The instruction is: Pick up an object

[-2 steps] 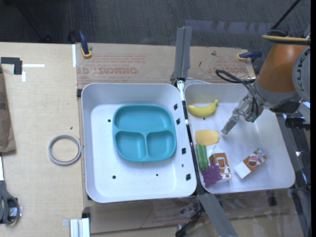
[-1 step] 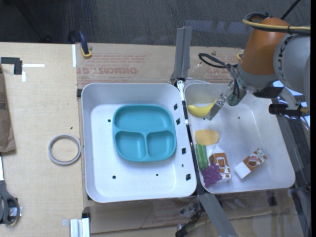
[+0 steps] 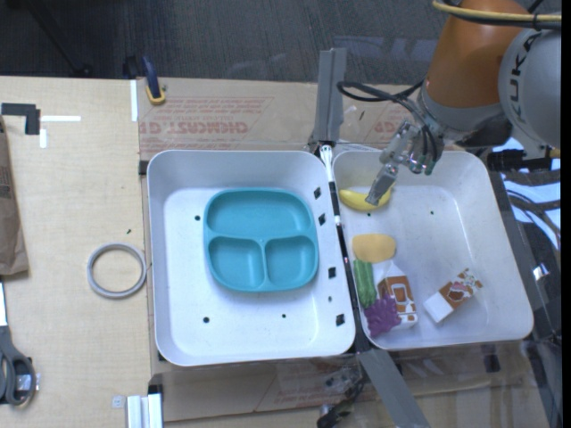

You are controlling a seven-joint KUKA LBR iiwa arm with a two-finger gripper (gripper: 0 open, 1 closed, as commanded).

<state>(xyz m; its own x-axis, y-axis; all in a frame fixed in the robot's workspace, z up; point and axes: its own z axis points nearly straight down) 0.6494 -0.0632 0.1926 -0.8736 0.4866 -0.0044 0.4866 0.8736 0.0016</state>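
The pincer [image 3: 382, 188] hangs over the right white bin [image 3: 473, 319], its tip just at the curved yellow banana [image 3: 361, 201] lying by the bin's back-left corner; whether it is apart or together, I cannot tell.

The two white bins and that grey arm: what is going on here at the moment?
The arm's gripper hangs over the right bin, right at the banana near its back left corner. A yellow piece, purple grapes and small cartons lie nearer the front. The left bin holds a blue divided plate.
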